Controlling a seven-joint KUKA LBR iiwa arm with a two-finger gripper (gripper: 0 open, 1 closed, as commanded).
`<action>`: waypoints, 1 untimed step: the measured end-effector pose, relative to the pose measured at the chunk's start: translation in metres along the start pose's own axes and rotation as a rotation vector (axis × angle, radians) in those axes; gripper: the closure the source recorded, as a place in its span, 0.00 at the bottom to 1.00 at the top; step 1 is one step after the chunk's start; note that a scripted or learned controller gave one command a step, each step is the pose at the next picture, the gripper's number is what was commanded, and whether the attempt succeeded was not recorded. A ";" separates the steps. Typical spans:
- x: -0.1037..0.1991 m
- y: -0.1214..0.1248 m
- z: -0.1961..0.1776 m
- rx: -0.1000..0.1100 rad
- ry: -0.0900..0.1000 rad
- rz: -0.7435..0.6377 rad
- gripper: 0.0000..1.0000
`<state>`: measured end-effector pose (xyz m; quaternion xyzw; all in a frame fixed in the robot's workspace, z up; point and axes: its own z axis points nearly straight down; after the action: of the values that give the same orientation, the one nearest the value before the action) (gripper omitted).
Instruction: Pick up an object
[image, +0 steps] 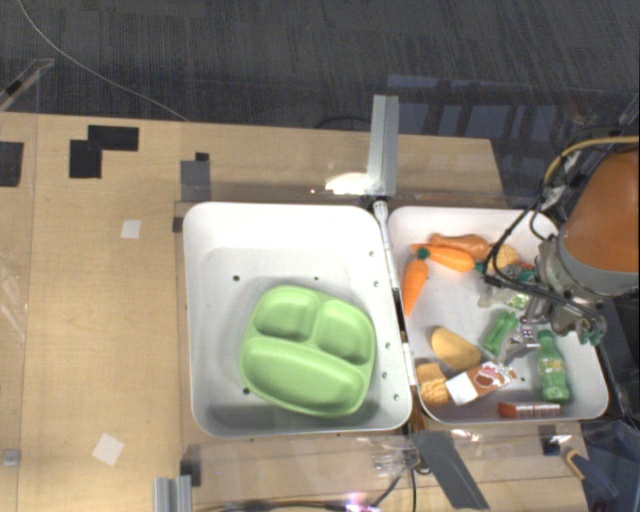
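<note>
Near edge of the right bin (600, 400) is packed tight: a red marker-like stick (530, 409), a white carton (478, 383), a waffle-looking block (432, 384) and a tan bread piece (455, 347) all touching or just beside. Gripper (525, 335) sits low among green bottles; can't tell if the jaws are open or closed, wrist hides them. Risk: a pinch grabs two items or slips off the small green bottle (499, 332), glossy and tilted. Second green bottle (551, 370) just right. Carrots (414, 287) further back. Left bin (200, 330) holds a green tray (308, 350).
</note>
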<state>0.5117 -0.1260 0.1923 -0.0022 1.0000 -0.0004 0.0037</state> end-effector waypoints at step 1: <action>-0.001 -0.007 0.075 0.006 -0.021 -0.154 0.00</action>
<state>0.5130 -0.1329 0.1173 -0.0791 0.9968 -0.0038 0.0144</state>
